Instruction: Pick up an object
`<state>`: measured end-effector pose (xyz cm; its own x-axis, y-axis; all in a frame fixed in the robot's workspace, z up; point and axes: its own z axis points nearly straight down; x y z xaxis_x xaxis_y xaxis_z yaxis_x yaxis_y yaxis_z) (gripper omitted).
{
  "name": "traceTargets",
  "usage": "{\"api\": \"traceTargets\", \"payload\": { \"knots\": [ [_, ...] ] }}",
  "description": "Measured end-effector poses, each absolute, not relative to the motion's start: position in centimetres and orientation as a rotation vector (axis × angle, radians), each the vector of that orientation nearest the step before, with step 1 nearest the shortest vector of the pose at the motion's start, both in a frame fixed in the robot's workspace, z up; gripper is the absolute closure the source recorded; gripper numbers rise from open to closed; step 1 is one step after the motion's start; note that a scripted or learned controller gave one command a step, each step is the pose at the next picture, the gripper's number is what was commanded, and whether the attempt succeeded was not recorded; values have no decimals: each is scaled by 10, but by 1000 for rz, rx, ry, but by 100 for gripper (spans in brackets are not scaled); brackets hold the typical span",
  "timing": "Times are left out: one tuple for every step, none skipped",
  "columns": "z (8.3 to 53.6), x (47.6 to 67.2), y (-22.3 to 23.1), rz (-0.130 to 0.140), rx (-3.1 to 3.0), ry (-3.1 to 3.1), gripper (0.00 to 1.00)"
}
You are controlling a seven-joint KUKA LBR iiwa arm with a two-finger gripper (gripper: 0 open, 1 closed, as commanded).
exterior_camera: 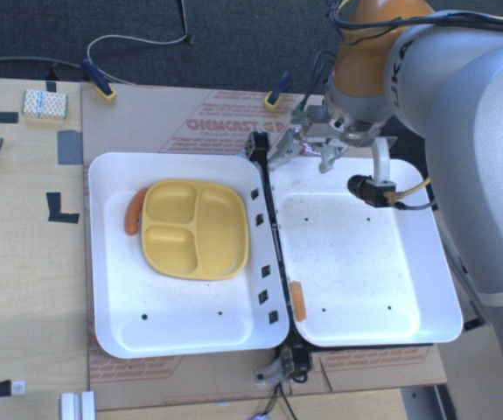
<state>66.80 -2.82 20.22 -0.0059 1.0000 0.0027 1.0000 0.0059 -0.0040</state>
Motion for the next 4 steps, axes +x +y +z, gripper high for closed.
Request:
{"api": "traceTargets", "payload": {
  "knots": [
    [212,668,-27,1,-2208,-2225,100],
    [211,668,-27,1,-2208,-2225,0],
    [221,668,-26,-1,-2206,-2225,100],
    [221,668,-26,0,-2206,-2225,0]
  ]
}}
